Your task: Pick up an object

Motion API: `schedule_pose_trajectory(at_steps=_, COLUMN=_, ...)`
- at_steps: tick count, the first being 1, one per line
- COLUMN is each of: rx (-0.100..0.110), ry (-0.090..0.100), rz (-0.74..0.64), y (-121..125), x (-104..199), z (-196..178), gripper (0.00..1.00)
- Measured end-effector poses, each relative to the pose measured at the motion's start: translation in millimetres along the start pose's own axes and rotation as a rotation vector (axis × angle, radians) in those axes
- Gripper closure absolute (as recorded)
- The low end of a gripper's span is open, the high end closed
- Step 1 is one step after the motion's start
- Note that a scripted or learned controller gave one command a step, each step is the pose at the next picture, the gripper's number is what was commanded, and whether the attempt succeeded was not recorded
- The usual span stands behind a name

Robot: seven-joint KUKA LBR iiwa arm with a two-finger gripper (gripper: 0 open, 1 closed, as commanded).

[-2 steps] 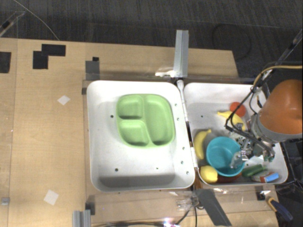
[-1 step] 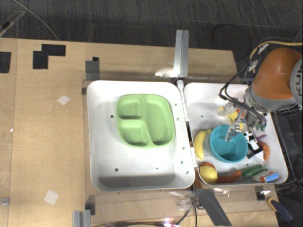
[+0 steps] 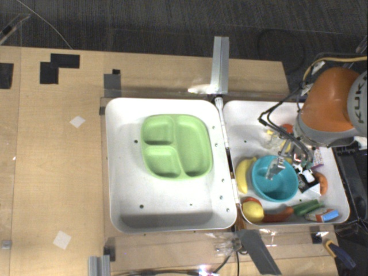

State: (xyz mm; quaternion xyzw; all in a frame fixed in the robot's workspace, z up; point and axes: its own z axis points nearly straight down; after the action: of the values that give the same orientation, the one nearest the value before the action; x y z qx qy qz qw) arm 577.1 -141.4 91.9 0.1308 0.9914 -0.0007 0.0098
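Note:
My gripper hangs low in the right bin, over the teal bowl and reaching into its top rim. The arm's orange band sits above it to the right. Around the bowl lie a yellow banana on its left, a yellow and red fruit at the front, a red piece, a green piece, a blue piece and an orange piece on its right. Nothing shows as held in the gripper.
The left bin holds a green divided plate near its middle. A metal divider post stands between the bins at the back. Cables loop from the wrist over the right bin.

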Motion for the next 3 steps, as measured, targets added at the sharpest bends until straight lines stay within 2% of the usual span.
schedule_pose_trajectory(at_steps=1, rx=-0.001, ry=-0.006, rz=0.046, y=-1, x=62, z=-2, gripper=0.00)
schedule_pose_trajectory(at_steps=2, rx=-0.001, ry=0.006, rz=0.112, y=16, x=-26, z=-19, gripper=0.00)
schedule_pose_trajectory(at_steps=3, rx=-0.001, ry=0.003, rz=0.198, y=-22, x=14, z=0, gripper=0.00)
